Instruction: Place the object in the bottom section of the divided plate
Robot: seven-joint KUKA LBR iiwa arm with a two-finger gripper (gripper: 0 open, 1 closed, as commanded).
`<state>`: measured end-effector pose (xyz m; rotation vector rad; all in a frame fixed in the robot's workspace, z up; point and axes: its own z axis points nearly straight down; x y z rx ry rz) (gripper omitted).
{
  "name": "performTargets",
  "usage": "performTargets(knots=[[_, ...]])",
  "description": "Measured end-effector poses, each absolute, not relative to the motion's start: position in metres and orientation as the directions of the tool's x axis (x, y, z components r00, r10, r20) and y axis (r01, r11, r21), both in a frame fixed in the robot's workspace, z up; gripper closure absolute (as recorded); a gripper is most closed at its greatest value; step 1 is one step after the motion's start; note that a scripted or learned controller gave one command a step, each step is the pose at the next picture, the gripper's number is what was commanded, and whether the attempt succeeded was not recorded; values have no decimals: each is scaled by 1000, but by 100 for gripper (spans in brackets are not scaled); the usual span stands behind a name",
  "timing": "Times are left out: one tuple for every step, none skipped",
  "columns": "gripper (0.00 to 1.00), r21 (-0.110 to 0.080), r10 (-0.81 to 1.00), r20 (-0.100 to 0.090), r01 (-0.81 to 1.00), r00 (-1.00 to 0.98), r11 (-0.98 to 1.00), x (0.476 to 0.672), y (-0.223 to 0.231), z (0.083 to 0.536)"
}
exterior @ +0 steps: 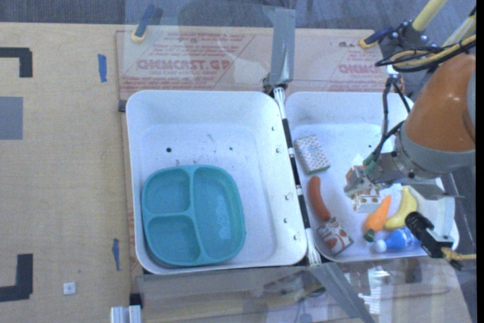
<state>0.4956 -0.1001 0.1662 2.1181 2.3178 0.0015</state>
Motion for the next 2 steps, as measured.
performTargets(knots=[[100,0,955,-1,955,-297,297,479,13,200],[100,2,877,-1,877,-481,481,479,88,243]])
